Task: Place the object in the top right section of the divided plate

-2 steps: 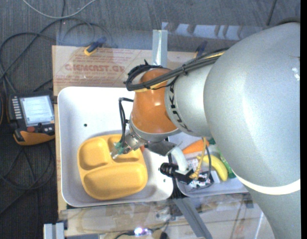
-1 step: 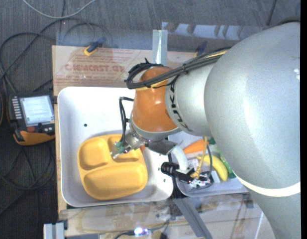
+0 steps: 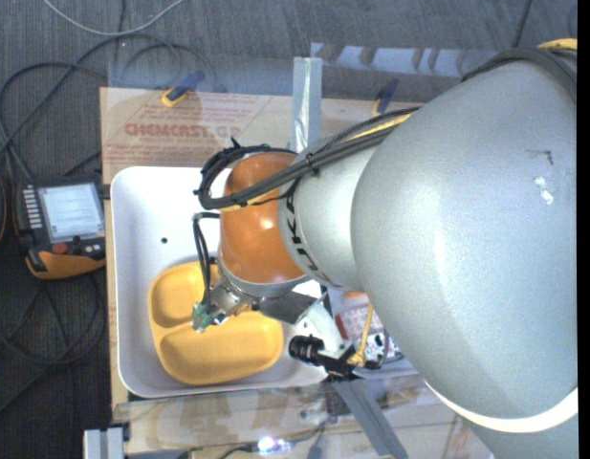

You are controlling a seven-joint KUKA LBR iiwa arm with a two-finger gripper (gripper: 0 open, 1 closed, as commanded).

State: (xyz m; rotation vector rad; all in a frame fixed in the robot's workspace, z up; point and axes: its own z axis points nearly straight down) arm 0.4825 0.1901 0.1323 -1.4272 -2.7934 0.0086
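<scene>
Divided plate (image 3: 213,338), yellow and glossy, lies in the near part of the left white bin (image 3: 146,208), and directly below the arm's wrist. Two of its sections are plain to see: a rounded one on the left and a wider one along the near edge, split by a raised ridge. The rest of the plate goes under the orange band (image 3: 256,223) and the grey metal below it, so any further sections are covered. The gripper (image 3: 207,314) sits right above the ridge where those two sections meet; a small green part marks its lowest visible tip, close over the yellow surface. The wrist hides its working end from above, so it cannot be told how the gripper is set, nor whether it carries anything. No loose object can be made out on the plate's visible sections. Black cables (image 3: 223,175) loop off the orange band, on the far side of the gripper. To the gripper's right, beneath the bulky grey arm (image 3: 467,237), a jumble of small items with red and white packaging (image 3: 357,318) lies in the other bin. Beyond the table's left edge, a handheld control screen (image 3: 60,213) rests on the carpet.
</scene>
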